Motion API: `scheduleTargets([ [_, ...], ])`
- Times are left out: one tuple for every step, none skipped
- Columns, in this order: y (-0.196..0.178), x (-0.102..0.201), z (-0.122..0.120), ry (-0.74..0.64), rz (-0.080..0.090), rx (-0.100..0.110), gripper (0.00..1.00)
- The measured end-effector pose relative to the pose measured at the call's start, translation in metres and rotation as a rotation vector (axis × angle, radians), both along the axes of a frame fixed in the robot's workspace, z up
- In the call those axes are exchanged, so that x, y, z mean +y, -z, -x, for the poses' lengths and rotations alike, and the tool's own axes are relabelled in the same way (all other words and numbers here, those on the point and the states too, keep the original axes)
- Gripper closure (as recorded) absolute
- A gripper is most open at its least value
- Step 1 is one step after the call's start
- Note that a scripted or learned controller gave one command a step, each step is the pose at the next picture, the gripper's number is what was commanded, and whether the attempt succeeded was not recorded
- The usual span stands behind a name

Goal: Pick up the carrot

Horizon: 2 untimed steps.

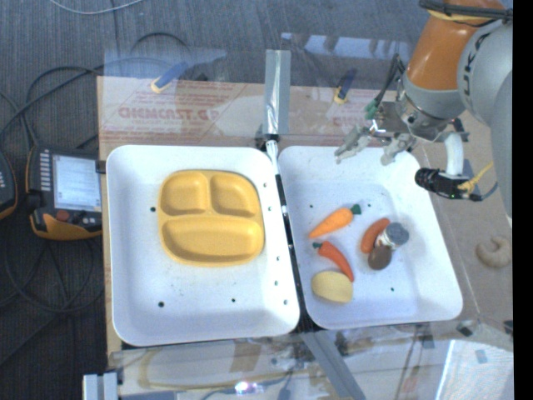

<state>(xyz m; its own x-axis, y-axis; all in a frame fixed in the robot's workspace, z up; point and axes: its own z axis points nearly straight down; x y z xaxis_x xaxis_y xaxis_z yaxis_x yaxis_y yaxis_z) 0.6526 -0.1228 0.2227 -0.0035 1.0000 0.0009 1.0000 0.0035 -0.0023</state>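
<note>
Carrot [332, 222] is lying below and slightly left of the gripper [376, 146], which is hovering wide open; likely light, stiff plastic (slippery), best pinched mid-body.

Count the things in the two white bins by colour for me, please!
Orange: 3, the carrot, a second carrot-like piece and another piece
Yellow: 2, the tray and the potato
Brown and grey: 1, the mushroom-like piece
Total: 6
</note>
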Motion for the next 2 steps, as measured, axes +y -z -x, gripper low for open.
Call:
scheduleTargets([
  [0.106, -0.008, 0.037, -0.009, 0.002, 0.002, 0.0],
  [0.132, 0.003, 0.061, -0.411, 0.007, -0.016, 0.0],
])
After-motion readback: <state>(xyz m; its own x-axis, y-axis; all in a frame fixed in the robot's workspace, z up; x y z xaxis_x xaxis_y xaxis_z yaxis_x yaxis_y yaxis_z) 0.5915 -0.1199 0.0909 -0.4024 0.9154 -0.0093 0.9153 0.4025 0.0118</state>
